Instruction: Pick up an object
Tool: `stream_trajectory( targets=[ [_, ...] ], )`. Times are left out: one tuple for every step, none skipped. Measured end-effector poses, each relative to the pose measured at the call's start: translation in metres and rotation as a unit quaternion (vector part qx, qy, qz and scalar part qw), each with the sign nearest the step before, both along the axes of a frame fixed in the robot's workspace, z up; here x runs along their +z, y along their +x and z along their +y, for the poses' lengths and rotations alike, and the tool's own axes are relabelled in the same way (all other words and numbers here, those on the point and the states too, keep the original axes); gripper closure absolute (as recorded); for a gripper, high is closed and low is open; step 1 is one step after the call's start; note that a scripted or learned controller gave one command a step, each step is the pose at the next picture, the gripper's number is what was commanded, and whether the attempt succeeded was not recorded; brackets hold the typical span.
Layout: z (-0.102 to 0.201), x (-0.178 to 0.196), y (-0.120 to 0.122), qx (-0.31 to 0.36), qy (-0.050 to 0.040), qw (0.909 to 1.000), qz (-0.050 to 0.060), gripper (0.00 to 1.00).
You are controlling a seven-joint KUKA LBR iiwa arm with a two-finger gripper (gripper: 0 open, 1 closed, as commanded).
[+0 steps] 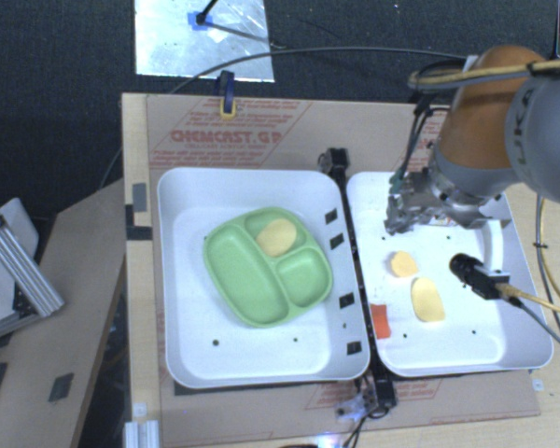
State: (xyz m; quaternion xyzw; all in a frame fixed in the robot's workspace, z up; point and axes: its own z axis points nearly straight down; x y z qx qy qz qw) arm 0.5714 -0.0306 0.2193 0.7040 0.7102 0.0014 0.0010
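Note:
In the right bin (504, 343) lie a small round yellow piece (403, 265), a longer pale yellow piece (427, 300) and a small red block (380, 320) near the bin's left wall. My gripper (399, 218) hangs over the upper left part of this bin, just above and behind the round yellow piece. Nothing shows between its fingers. In the left bin (196, 343) a green divided plate (266, 265) carries another yellow piece (278, 237) in its upper compartment.
Black clips (334, 161) sit along the divide between the two bins. The bins rest on a cardboard sheet (224, 133). A blue and yellow clamp (226, 93) stands at the cardboard's far edge. A metal frame (14, 259) stands at the left.

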Motion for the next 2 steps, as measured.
stream_trajectory(
  targets=[
    [0.052,-0.008,0.027,0.001,0.0007,1.0000,0.000,1.00],
    [0.102,0.008,0.052,0.001,0.0010,1.0000,-0.001,1.00]
  ],
)
